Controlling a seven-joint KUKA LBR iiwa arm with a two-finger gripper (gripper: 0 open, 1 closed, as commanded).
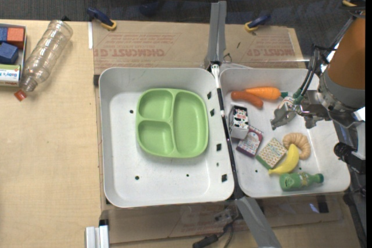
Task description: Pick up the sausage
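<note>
Reaching in over the right-hand shallow white bin (343, 180), the grey two-finger gripper (283, 115) hangs near that bin's middle, its fingers slightly parted with nothing between them. The task's thing, a short reddish-orange sausage (247, 99), lies close to the bin's far-left corner, just beside and on the near side of a plastic orange carrot with a green stalk (258, 92); the two look to be touching or nearly so along their length. The gripper sits apart from the sausage, toward the bin's right.

To do this step well, the gripper should, I judge, travel toward the far-left corner and line its fingers across the sausage's short width, not along it. The carrot crowds the far side, so one finger needs to slip into the narrow seam between them; coming in slightly from the near side would help avoid catching the carrot instead. A small black-and-white box (239, 118) lies a little nearer, leaving some room for the near finger.

Elsewhere in this bin lie a purple packet (250, 143), a patterned square cracker (272, 153), a tan croissant-like ring (297, 142), a yellow banana (286, 162) and a green bottle (300, 181). The left-hand white bin (116, 171) holds a green divided plate (172, 123).
</note>
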